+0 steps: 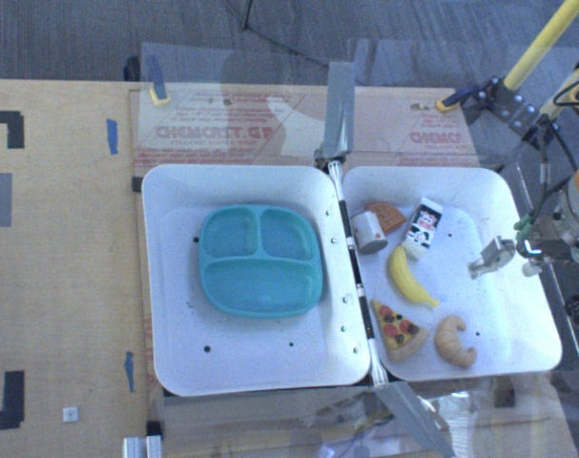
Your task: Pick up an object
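The right bin [518,324] holds several toy foods. A yellow banana [408,277] lies near its middle, with a small black-and-white milk carton [423,227] just above it. At the bin's left wall a grey can [368,231] lies on its side beside an orange wedge [389,218]. A pizza slice [400,329] and a croissant [455,340] lie along the front. My gripper [486,259] hangs over bare floor in the right half of this bin, right of the banana and apart from every object. Nothing shows in it.
A teal divided plate [260,260] lies in the middle of the left bin [175,332]. The ridge where the two bins meet [344,256] runs between them. A yellow pole and clamps [518,84] stand at the upper right, beyond the right bin.
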Available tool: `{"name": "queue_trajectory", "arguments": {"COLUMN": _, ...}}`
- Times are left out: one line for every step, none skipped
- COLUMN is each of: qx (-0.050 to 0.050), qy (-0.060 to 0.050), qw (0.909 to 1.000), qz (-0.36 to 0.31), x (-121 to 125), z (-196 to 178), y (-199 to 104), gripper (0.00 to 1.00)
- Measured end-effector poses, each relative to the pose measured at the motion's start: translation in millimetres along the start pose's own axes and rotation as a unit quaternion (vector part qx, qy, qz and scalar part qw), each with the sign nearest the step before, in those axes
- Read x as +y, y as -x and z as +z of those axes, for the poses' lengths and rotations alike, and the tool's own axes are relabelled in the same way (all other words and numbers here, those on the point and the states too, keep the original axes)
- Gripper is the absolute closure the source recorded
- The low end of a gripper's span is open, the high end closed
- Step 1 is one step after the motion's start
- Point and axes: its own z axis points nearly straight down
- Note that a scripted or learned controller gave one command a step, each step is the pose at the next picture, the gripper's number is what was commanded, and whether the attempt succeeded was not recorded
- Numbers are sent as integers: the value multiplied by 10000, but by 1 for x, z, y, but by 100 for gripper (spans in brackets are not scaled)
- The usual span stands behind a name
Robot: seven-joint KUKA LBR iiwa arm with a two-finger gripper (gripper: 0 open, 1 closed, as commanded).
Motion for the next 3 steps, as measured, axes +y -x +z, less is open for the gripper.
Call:
{"name": "queue_trajectory", "arguments": {"qx": -1, "qy": 2, "qw": 9957, "qz": -929, "x": 39, "z": 85, "y": -46, "gripper": 0}}
{"name": "queue_trajectory", "arguments": {"qx": -16, "qy": 50, "qw": 9995, "qz": -295, "x": 25, "z": 141, "y": -67, "gripper": 0}}
{"name": "queue_trajectory", "arguments": {"qx": -48, "qy": 81, "qw": 9996, "qz": -268, "x": 26, "z": 130, "y": -63, "gripper": 100}}
